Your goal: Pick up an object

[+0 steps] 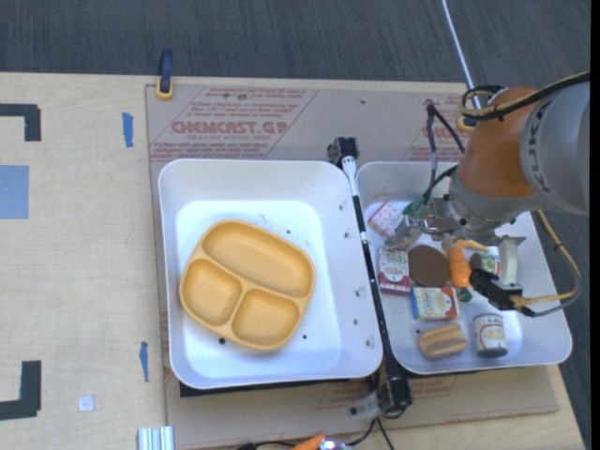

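Can (488,334), brown disc (428,266) beside end effector (419,230)

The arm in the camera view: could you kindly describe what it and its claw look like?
The arm is a rounded grey link with an orange band above the wrist. Yellow and black cables loop beside that band. The claw below looks like silvery metal, its details too small to tell.

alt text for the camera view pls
A grey and orange robot arm reaches from the right over the right white bin, which holds small food items, among them a carrot and a can. The left bin holds a yellow divided plate.
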Motion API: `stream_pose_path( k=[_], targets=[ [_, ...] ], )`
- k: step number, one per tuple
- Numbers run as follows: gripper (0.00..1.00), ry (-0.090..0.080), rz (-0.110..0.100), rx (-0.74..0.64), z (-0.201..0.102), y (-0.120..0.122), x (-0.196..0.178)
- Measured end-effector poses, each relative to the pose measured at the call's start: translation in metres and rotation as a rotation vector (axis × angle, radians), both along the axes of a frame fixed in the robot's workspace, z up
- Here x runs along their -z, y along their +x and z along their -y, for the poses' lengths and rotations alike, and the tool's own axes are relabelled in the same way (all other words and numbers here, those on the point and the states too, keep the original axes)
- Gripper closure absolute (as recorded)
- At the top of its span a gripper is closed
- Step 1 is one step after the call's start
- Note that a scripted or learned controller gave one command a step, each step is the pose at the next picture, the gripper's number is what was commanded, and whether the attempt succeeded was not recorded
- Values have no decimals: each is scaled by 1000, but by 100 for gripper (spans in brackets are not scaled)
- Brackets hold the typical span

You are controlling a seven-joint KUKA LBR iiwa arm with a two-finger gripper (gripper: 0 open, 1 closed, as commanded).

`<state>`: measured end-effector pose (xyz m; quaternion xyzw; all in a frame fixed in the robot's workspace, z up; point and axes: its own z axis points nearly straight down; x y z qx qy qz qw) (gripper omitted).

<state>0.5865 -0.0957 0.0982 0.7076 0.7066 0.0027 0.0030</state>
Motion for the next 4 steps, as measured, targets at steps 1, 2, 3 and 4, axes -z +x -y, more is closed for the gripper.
stream_pose_path(
  k=[1,2,3,4],
  targets=[
    [0,0,10,0,1,-36,8],
    [100,2,12,-2,-1,-35,-3],
    [0,2,11,-1,-1,-35,-3],
    [100,2,15,-1,-1,-34,-13]
  ],
)
